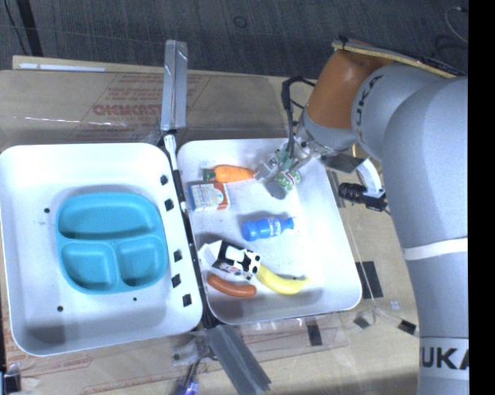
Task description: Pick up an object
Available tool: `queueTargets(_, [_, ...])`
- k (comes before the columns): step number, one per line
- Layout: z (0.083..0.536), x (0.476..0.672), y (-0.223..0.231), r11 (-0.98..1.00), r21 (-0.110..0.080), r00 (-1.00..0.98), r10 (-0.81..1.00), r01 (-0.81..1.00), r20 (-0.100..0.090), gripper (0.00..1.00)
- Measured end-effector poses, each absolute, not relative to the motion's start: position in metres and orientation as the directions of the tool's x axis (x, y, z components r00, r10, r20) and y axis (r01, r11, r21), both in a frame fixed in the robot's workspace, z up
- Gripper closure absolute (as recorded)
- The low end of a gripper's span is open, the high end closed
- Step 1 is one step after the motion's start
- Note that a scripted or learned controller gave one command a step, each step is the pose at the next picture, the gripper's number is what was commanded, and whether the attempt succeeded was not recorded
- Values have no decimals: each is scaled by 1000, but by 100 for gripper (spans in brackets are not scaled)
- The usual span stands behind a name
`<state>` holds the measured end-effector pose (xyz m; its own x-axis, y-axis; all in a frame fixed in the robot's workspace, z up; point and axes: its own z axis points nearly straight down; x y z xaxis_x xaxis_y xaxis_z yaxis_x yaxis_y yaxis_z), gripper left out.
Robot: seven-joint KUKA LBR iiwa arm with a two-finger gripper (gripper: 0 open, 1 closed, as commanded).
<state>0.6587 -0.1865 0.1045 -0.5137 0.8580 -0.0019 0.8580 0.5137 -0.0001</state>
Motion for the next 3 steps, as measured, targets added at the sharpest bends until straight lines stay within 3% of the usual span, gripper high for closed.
queueTargets(1, [105, 659, -187, 514, 0, -514, 858, 858, -2, 0])
queueTargets(2, [94, 658, -206, 530, 0, -530, 848, 848, 1, 0])
queueTargets(3, [106, 660, -205, 534, 2, -534, 845, 845, -2, 100])
